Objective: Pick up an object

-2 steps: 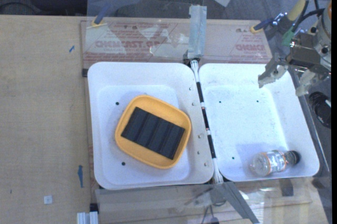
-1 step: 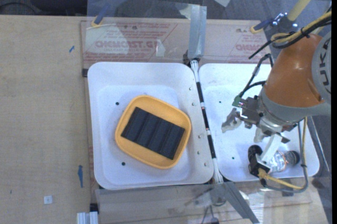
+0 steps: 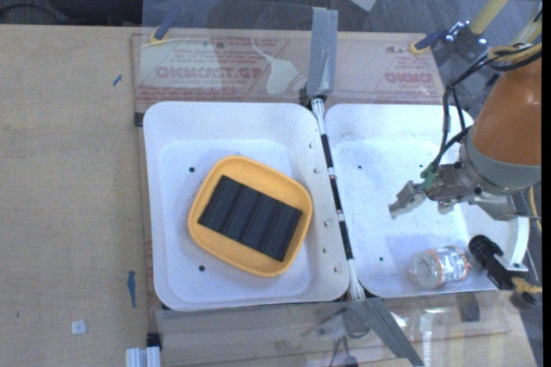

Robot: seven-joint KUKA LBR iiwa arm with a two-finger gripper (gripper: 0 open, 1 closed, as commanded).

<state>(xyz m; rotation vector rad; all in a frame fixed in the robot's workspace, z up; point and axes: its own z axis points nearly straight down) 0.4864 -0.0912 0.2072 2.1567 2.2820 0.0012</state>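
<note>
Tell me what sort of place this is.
Probably a robotics lab bench set up for grasping trials: two white bins taped side by side, a yellow tray and small plastic bottle as test objects, and an industrial arm's claw.

clear plastic bottle; matt white bins
</note>
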